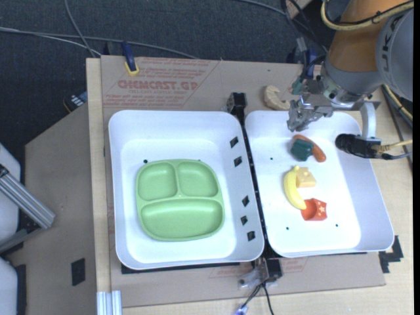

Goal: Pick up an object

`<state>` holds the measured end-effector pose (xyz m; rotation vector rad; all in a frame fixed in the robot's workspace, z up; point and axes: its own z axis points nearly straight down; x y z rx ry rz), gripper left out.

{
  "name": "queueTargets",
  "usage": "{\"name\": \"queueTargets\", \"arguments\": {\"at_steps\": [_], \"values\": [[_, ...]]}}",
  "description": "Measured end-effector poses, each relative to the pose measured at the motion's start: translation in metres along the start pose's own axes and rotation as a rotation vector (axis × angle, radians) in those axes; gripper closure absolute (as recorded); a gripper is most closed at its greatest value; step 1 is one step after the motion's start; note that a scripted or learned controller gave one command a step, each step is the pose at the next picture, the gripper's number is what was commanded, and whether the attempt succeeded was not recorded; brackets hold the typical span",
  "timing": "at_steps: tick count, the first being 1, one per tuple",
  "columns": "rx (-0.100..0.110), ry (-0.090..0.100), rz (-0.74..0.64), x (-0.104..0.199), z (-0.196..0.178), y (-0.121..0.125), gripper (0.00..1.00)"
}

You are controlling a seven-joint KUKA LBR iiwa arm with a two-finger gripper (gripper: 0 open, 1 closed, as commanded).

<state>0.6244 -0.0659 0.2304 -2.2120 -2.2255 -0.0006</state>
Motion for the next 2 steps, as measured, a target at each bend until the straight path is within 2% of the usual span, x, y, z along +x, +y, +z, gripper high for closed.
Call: {"name": "queueTargets", "arguments": {"at_steps": [1,2], "values": [[-0.001,0.0,0.0,0.051,-0.008,-0.004,1.0],[-0.003,-0.001,0.0,0.114,-0.006,0.001,1.0]]}}
